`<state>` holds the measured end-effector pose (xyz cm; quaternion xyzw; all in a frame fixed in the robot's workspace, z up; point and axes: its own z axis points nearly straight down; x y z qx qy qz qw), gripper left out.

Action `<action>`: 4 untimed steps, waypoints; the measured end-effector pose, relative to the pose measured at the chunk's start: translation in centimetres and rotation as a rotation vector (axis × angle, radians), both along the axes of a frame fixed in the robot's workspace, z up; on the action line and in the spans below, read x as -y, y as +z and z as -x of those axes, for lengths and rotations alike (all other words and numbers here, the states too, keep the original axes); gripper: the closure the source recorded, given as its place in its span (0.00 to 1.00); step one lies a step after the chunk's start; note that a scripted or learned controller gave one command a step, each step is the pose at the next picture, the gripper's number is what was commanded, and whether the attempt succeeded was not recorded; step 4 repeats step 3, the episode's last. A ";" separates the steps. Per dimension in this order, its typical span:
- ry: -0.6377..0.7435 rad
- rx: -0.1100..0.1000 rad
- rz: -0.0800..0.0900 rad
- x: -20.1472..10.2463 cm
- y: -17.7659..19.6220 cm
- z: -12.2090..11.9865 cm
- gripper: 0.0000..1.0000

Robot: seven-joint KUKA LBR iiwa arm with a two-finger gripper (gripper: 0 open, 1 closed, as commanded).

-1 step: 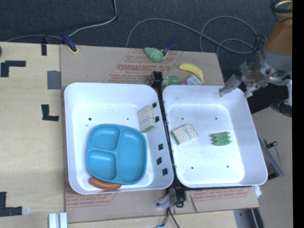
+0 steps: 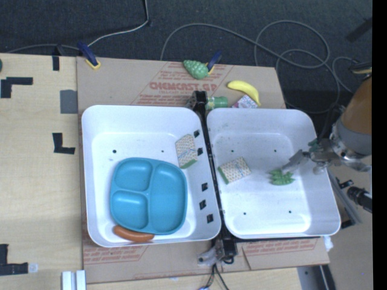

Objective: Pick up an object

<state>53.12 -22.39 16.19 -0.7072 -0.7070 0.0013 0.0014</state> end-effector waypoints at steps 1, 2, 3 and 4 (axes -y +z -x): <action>0.001 0.006 0.002 -1.9 -7.5 -2.5 0.00; 0.001 0.008 0.005 -1.8 -6.6 -2.5 1.00; 0.003 0.007 -0.001 -10.1 -7.6 -8.8 1.00; 0.003 0.007 -0.001 -10.1 -7.6 -8.8 1.00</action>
